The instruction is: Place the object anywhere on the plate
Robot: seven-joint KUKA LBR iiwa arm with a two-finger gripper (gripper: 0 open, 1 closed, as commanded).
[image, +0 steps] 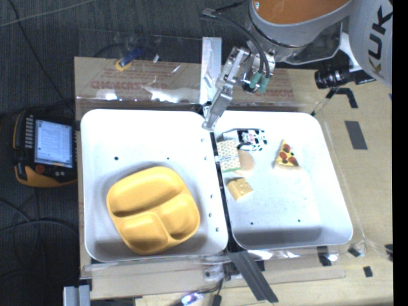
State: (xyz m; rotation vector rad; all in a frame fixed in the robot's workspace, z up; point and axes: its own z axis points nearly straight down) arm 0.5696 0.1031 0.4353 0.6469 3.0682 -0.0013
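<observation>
- The yellow plate (153, 210) sits in the left white bin (102, 132). It has three parts and nothing lies on it.
- The right white bin (319, 203) holds the small toys, all near its left side and back.
- A toy pizza slice (286, 155) lies by itself, a bit to the right of the others.
- A black and white toy (252, 137) lies near the back of that bin.
- A tan round toy (245, 162) lies just under it, next to a pale patterned piece (227, 155).
- A yellow cheese block (240, 188) lies a little nearer the front.
- The gripper (211, 115) hangs over the wall between the two bins, near the back, tilted down to the left.
- I cannot tell if its fingers are apart or closed, and no toy shows between them.
</observation>
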